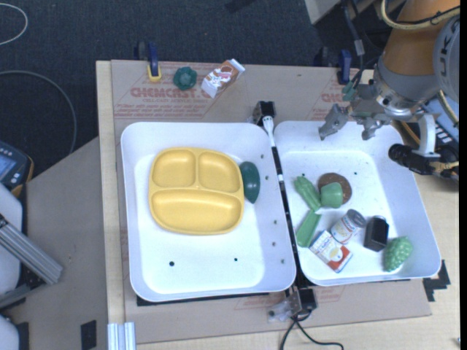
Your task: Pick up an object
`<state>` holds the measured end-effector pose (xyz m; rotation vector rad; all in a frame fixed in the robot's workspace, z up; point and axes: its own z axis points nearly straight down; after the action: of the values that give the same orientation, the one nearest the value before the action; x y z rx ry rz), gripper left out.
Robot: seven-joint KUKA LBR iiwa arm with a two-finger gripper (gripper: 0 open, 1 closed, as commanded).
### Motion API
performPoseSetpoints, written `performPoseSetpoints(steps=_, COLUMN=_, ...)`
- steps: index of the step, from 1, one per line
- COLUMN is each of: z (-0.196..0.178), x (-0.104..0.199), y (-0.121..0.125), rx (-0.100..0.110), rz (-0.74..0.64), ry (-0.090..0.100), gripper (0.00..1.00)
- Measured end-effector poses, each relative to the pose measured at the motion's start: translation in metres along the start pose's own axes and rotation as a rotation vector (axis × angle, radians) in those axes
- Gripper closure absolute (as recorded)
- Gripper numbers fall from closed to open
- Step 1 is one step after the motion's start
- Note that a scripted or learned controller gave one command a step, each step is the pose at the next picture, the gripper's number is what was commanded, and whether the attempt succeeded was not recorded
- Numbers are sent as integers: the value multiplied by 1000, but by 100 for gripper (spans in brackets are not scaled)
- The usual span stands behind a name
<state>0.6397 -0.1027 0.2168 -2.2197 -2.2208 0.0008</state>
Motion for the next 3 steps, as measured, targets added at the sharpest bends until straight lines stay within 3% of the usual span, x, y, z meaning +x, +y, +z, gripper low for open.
performPoseSetpoints(steps=1, z=-11, x=0, y=1, rx=-3, rz=-1, ry=-1, gripper=100)
performPoseSetpoints(steps=2, z=-117, x=78, y=8, rx=-16, rz=-9, ry=0, gripper=100)
performPoseSetpoints(steps=3, z=-248, x=86, y=-62, rx=-18, rz=-2, ry=0, gripper=100)
